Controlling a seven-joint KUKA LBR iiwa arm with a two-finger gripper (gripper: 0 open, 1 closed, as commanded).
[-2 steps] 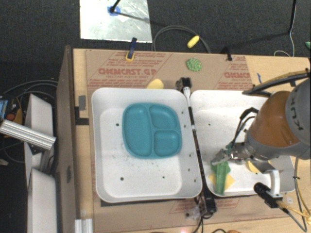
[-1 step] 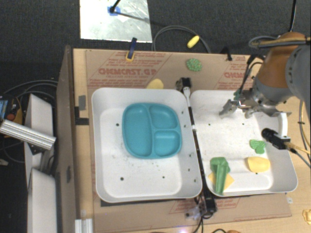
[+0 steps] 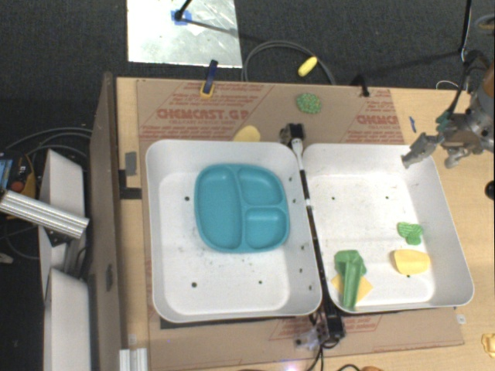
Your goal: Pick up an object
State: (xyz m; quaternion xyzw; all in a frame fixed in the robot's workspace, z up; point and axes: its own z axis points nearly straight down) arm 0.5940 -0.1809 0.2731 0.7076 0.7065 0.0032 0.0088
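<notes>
Overhead, my gripper [image 3: 433, 149] hangs at right bin's [image 3: 371, 176] far right rim, fingers spread, gripping nothing; green toy [image 3: 350, 275] and yellow piece [image 3: 410, 262] lie near front; cardboard-topped bench [image 3: 232, 107]; dark carpet [image 3: 62, 45].

A teal divided plate [image 3: 241, 208] lies flat in the middle of the left bin [image 3: 166, 284], with three compartments: one long one on its left side and two smaller ones stacked on its right. In the right bin [image 3: 448, 207], three small things sit toward the near edge. A green toy [image 3: 349, 273] with a broad top and a narrower stem lies lengthwise near the near-left corner, resting on a thin yellow piece [image 3: 363, 287] that shows at its lower right. A small green leafy piece [image 3: 409, 232] lies near the right wall, and a rounded yellow piece [image 3: 411, 262] lies just beside it, closer to the near edge.
</notes>
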